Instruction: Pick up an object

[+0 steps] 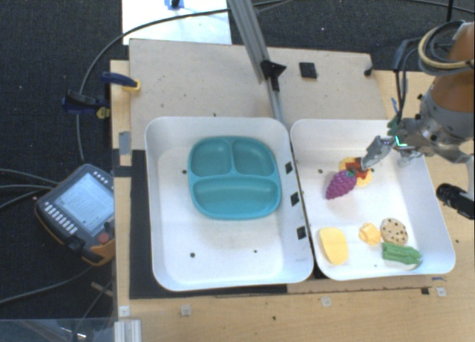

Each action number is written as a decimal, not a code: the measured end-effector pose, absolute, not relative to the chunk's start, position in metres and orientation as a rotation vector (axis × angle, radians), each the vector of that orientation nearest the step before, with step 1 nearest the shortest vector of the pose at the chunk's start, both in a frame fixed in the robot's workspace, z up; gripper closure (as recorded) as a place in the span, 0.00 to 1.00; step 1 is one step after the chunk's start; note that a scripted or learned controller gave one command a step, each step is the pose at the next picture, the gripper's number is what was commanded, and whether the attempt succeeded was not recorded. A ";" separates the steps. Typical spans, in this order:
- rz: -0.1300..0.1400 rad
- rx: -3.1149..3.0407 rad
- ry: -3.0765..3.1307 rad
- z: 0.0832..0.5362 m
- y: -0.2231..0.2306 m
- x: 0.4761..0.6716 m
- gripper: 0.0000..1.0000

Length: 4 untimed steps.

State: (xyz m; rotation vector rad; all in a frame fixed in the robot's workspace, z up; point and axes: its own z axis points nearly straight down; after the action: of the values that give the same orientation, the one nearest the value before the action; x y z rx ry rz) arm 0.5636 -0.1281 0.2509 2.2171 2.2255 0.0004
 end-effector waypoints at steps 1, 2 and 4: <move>0.002 2.216 2.225 0.251 -0.128 0.564 0.00; -0.001 2.220 2.224 0.210 -0.127 0.565 0.00; -0.002 2.222 2.225 0.101 -0.124 0.562 0.00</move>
State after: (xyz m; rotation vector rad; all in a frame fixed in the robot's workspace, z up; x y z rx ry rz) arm 0.5621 -0.1242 0.1007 2.2222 2.2249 -0.0021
